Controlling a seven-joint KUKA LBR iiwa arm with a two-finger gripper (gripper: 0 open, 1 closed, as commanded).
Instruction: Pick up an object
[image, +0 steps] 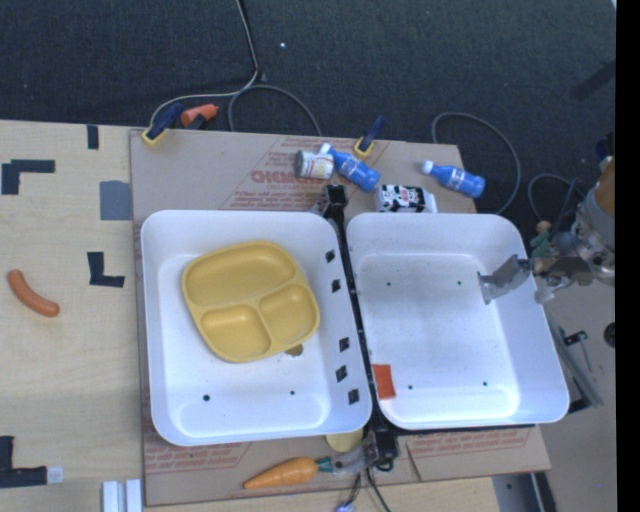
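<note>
— Are we reading any writing here?
— We are making out red print on the cardboard (262, 181) under the bins, but it is too blurred to read. The small bottles (340, 165) behind the bins are carrying labels we cannot read either.
— What are we seeing to pick?
— We are looking at a yellow tray (250, 298) with three compartments, lying flat in the left bin (165, 400). A small orange block (382, 380) is resting in the right bin (540, 400), near its front left corner.
— And the tool (500, 281)?
— It is hanging over the right bin's right rim, touching nothing; we cannot tell how wide it stands.
</note>
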